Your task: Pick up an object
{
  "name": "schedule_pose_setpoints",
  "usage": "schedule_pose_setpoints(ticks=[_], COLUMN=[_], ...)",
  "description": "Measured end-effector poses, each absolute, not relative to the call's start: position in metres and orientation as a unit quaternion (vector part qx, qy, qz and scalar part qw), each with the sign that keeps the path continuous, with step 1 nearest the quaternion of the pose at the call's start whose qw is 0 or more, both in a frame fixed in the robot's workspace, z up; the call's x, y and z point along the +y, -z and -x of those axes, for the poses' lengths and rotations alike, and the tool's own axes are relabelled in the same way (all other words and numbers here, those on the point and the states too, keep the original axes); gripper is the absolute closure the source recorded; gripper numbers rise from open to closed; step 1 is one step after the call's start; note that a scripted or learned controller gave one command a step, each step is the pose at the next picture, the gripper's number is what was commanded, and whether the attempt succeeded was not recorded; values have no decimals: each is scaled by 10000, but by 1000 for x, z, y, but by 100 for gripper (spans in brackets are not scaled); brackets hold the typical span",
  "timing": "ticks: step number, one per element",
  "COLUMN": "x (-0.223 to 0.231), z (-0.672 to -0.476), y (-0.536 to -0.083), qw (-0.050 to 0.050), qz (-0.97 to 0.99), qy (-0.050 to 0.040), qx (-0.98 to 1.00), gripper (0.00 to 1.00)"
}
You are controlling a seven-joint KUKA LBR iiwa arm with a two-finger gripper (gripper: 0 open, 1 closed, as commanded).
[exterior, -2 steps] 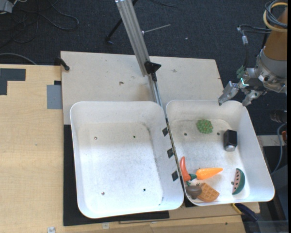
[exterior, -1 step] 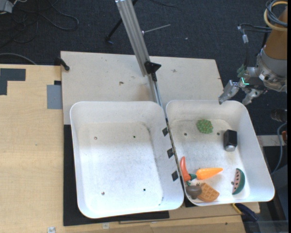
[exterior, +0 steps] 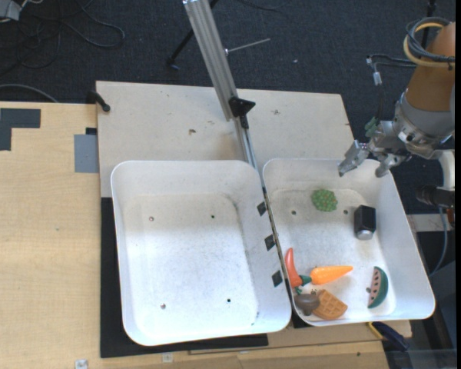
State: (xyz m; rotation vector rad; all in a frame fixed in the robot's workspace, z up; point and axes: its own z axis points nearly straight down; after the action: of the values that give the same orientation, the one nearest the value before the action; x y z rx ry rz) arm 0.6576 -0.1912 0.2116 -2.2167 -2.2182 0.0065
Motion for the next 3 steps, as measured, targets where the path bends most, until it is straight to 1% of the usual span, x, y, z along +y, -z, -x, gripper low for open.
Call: schedule_pose_setpoints(ticks=[1, 2, 3], x=[-183, -177, -178], z=[-650, -652, -653], y=[-159, -112, -125], qw=[31, 30, 12], qz=[7071, 7064, 7069], qy=[-17, -18, -9], qx=[-7071, -7078, -7073], gripper=[0, 0, 100])
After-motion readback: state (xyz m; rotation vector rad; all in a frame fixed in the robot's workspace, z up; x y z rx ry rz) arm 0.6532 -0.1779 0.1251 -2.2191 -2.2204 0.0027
